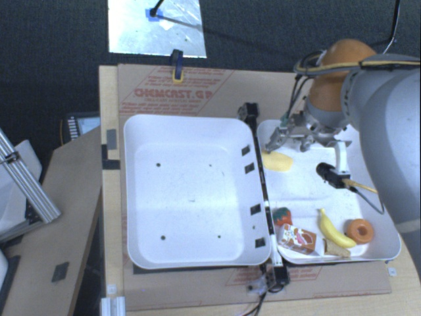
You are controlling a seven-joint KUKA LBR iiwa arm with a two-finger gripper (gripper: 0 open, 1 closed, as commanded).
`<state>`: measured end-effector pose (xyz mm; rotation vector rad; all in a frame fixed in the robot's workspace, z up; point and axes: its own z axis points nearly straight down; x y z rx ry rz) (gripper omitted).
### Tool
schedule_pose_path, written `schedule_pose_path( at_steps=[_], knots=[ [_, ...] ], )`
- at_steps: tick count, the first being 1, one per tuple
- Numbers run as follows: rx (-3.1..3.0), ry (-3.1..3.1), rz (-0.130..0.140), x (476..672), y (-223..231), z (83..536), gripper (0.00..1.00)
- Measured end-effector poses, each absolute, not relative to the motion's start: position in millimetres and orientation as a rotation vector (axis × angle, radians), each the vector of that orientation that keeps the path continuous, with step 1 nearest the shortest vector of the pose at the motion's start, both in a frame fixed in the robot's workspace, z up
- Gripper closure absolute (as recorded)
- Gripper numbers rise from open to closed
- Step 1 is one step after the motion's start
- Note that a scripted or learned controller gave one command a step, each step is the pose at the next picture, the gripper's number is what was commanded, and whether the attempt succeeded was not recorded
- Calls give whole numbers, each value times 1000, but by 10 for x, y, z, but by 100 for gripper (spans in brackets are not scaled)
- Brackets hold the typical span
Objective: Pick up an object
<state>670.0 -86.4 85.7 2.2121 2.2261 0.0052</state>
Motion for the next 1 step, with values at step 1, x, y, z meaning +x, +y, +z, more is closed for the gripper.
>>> schedule_pose_path(
  at_steps=[1],
  knots=[
    [2220,2220,3,6264,-860,1341,0]
  ],
)
